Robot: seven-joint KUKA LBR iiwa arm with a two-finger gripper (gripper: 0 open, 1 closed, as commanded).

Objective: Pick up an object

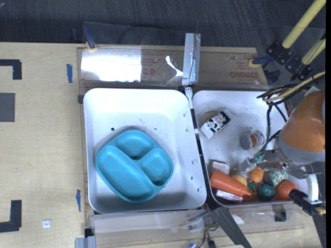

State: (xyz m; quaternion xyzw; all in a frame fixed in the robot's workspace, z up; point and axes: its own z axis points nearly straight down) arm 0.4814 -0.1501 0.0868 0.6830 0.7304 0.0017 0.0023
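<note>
Arm (306, 128) over the right bin's (232, 99) right edge; its gripper (266, 161) hangs above the toy pile (248, 182) heaped along that bin's near edge, grip state indiscernible. Blue divided plate (134, 164) lies in the left bin (103, 107).

The left white bin (103, 107) has a blue divided plate (134, 165) sitting in it, three compartments, a bit toward the near side. Behind both bins there's a clear plastic panel (134, 61) with brown cardboard (238, 66) showing behind it (red printing on it, too blurry to read). The bench (36, 154) is light wood with black corner marks (14, 68) and small blue tape bits (69, 72).
</note>
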